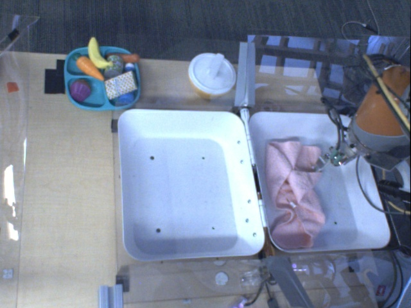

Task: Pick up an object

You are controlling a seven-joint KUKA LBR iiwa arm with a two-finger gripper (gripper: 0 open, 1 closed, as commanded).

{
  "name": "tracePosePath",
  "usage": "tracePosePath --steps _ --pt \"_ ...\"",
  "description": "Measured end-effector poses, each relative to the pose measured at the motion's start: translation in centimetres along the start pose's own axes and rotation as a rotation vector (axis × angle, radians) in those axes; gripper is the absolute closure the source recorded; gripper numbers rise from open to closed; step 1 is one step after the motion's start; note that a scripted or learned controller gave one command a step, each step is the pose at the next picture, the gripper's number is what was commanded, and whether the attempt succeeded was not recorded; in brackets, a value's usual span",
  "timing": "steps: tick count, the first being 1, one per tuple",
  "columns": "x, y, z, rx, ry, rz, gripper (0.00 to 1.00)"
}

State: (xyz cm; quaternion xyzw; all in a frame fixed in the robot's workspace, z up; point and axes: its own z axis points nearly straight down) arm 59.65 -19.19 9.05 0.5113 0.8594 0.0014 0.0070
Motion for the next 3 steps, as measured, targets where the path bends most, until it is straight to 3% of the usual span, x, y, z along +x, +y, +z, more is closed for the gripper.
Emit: tracePosePath --steps 1,2,3 --pt "0.1 0.0 0.1 0.000 0.002 0.000 0.00" --pt "3.7 5.2 0.2 -0.001 0.004 -0.014 0.00" --pt "5.1 10.2 0.3 0.012 0.004 -0.009 0.00"
